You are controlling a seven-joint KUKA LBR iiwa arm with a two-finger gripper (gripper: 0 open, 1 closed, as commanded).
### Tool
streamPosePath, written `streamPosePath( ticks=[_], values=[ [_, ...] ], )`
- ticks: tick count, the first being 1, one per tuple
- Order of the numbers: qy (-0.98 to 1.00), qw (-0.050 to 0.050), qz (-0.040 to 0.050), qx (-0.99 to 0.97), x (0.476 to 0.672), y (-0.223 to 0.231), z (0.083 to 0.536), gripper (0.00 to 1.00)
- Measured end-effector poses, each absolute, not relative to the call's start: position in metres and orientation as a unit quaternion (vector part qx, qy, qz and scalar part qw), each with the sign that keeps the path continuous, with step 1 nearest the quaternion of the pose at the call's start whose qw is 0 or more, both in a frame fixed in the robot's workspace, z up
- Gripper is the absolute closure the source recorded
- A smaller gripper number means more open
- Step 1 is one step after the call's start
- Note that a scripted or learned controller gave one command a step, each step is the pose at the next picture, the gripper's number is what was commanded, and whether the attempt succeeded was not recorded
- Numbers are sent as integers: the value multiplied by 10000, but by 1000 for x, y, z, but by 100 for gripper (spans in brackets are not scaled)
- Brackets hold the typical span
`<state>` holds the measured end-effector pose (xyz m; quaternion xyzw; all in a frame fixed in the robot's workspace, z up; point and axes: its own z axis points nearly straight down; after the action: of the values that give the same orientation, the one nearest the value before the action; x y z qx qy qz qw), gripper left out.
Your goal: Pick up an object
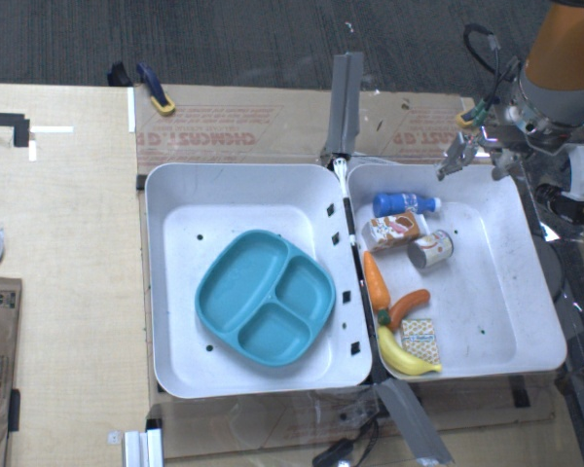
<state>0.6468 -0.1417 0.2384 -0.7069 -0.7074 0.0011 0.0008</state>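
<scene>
Two bins: left bin [165,261] holds a teal tray [265,298], right bin [506,300] the pickables. Gripper [479,154] hovers at its far edge, nothing held. Blue bottle [405,203] lies nearest, below-left, long axis crosswise.

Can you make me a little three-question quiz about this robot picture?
1. True or false: the blue tray lies in the left bin.
2. Which thing lies nearest the front edge of the right bin? A) blue bottle B) banana C) can
3. Fill in: the gripper hangs over the right bin's ____ rim.

Key
1. True.
2. B, the banana.
3. Back; it is above the rim, away from the food.
</scene>
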Motion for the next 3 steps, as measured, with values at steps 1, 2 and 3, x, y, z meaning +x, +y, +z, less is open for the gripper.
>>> streamPosePath(
  ticks=[1,2,3],
  values=[
    [-7250,-86,-60,-6886,637,-138,116,0],
    [-7239,-107,-77,-6898,639,-138,127,100],
    [-7237,-105,-75,-6900,639,-138,126,0]
  ],
)
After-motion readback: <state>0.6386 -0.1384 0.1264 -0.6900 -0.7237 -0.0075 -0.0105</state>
